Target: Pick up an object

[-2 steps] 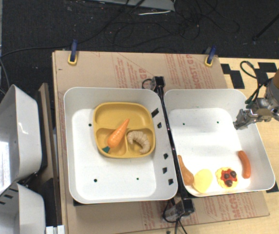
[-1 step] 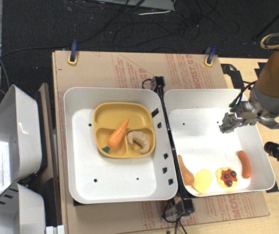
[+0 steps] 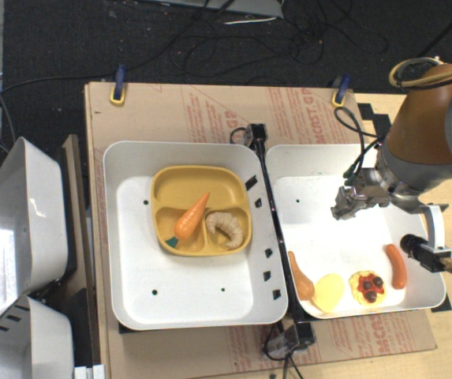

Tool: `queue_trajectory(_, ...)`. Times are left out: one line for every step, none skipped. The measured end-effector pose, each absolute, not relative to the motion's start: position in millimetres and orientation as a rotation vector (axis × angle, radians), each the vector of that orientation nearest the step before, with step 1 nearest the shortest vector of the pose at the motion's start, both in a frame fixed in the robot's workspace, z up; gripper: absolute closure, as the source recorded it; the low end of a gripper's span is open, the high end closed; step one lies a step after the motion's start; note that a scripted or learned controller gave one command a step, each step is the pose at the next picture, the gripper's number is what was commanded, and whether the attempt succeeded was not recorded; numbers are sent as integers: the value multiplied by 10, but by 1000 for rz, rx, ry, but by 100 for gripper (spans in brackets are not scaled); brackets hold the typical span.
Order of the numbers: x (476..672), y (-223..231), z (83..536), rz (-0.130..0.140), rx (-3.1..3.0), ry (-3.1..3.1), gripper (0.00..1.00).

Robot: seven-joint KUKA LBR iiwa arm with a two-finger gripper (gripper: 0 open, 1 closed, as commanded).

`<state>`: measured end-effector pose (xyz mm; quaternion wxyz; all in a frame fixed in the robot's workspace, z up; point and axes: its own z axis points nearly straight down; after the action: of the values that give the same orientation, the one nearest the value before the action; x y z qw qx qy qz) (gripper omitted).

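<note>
My gripper (image 3: 346, 206) hangs over the upper middle of the right bin (image 3: 320, 176), with nothing visible between its fingers. Below it along the bin's front lie an orange drumstick-shaped piece (image 3: 300, 276), a pale yellow disc (image 3: 329, 290), a small pizza-like round with red and dark toppings (image 3: 367, 287) and an orange-red sausage (image 3: 397, 265). The left bin (image 3: 131, 212) bears a yellow divided plate (image 3: 162, 188) with a carrot (image 3: 192, 215) and a pale shrimp (image 3: 226, 228) in it.
The arm's grey body with its orange band (image 3: 427, 129) reaches in from the right above the right bin. A black divider (image 3: 267, 212) runs between the bins. Cables lie behind the bench, and white containers (image 3: 16, 227) stand at the left.
</note>
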<state>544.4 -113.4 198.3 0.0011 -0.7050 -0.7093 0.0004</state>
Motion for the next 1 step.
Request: queue_trajectory(5343, -629, 1927, 1, -2211, -2227, 100)
